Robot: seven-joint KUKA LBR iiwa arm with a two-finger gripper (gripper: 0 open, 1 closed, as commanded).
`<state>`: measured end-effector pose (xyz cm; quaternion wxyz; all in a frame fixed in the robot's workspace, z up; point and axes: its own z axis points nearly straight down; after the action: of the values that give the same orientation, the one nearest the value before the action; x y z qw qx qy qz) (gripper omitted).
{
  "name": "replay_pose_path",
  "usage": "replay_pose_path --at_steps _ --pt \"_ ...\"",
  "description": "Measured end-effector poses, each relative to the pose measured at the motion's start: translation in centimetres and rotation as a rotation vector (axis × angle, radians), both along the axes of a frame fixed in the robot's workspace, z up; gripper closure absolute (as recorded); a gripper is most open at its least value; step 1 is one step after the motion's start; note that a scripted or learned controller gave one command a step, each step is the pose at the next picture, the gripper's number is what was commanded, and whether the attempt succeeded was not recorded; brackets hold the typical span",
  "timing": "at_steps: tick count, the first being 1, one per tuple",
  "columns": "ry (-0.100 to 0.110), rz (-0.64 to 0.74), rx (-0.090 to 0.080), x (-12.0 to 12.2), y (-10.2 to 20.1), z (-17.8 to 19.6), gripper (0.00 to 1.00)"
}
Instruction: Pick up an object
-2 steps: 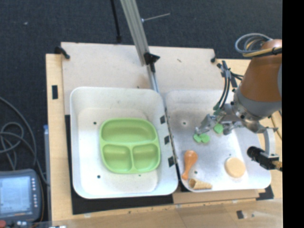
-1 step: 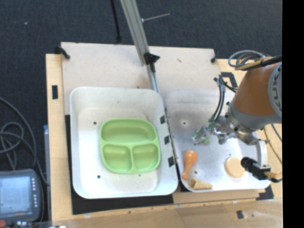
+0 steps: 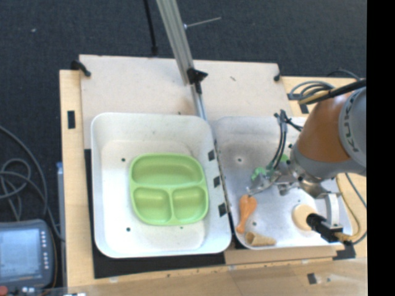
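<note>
2 white bins (image 3: 111, 165) on a tan bench (image 3: 247, 79); dark carpet (image 3: 62, 17) around; tool (image 3: 262, 177) state unclear

A robotics lab: wooden bench (image 3: 74, 165), aluminium camera mast (image 3: 176, 32), floor cables (image 3: 15, 171), monitor (image 3: 24, 251).

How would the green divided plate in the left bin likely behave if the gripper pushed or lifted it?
The green divided plate looks like moulded plastic, so probably stiff and light. Lying flat in the left bin, it would likely slide, not roll or tip. Its low rim may be hard to pinch.

Green divided plate (image 3: 168, 188) in left bin (image 3: 105, 134), claw (image 3: 264, 179) over right bin (image 3: 237, 134)
</note>
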<state>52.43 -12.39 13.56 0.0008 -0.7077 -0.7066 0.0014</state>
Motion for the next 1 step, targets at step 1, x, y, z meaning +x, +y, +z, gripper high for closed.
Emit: replay_pose_path --at_steps 1 --pt "-0.008 -0.006 0.000 0.23 -0.09 1.35 1.00"
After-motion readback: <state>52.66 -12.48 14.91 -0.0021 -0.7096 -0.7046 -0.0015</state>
